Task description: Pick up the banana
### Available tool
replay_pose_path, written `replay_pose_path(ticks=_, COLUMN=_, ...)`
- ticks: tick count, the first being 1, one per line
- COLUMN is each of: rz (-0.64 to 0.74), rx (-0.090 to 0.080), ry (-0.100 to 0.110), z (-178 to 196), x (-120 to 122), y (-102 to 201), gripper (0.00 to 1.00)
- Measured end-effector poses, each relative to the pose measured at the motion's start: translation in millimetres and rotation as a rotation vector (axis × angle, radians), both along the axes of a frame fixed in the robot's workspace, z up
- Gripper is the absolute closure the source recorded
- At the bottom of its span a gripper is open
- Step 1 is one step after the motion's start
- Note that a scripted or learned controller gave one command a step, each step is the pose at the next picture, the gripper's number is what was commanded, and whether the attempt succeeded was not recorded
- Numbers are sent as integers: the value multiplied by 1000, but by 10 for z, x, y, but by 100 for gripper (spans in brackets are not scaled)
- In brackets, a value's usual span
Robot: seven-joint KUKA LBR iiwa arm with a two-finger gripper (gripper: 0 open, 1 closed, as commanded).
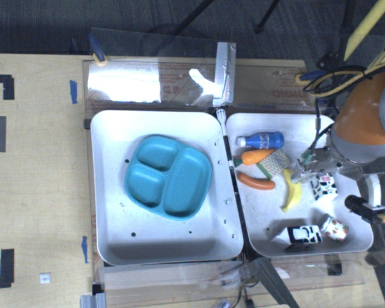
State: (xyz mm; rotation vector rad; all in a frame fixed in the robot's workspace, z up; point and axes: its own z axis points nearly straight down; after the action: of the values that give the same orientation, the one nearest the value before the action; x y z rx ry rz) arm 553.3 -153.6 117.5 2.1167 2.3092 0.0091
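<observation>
The yellow banana [291, 192] lies near the middle of the right bin [289, 122], curved, with its upper tip pointing toward the arm. My gripper [307, 166] hangs just above and to the right of that upper tip, below the grey wrist and the orange band [367, 113]. Its tip is dark and cluttered with cables, and I see nothing clearly held between its ends. The banana rests on the bin floor.
In the right bin, a blue bottle [263, 140], an orange carrot [256, 157] and a red sausage [256, 182] lie left of the banana. A cow-patterned piece [323, 186] and two small toys [305, 234] sit lower right. The left bin holds a blue divided plate [169, 175].
</observation>
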Motion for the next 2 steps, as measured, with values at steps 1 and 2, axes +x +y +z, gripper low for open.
replay_pose_path(ticks=1, rz=89, rx=0, ry=8, z=447, x=503, y=-377, gripper=100)
replay_pose_path(ticks=2, rz=90, rx=0, ry=8, z=446, x=503, y=-376, gripper=0)
